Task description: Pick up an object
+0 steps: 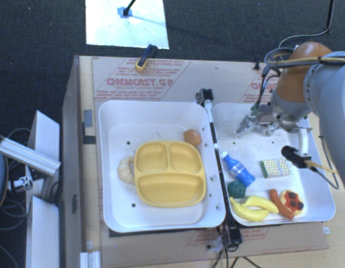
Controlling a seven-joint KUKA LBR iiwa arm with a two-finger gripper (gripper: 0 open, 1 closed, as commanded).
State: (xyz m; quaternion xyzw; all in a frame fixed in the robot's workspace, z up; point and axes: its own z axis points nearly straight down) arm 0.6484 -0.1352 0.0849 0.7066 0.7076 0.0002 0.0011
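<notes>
Near the right bin's (329, 202) far edge the gripper (256, 123) hovers spread and empty, while the blue bottle (237, 169) lies by the bin's left wall, probably light, stiff and slippery, best pinched across its middle

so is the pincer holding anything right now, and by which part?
Nothing is held. The pincer hangs open over bare floor at the far end of the right bin, apart from the blue bottle and the other items.

Pincer (252, 123) seen over right bin (323, 202), upper part, nothing held. Blue bottle (238, 169), banana (252, 207), pizza slice (292, 201) laid below. Yellow tray (169, 173) placed in left bin (114, 149).
</notes>
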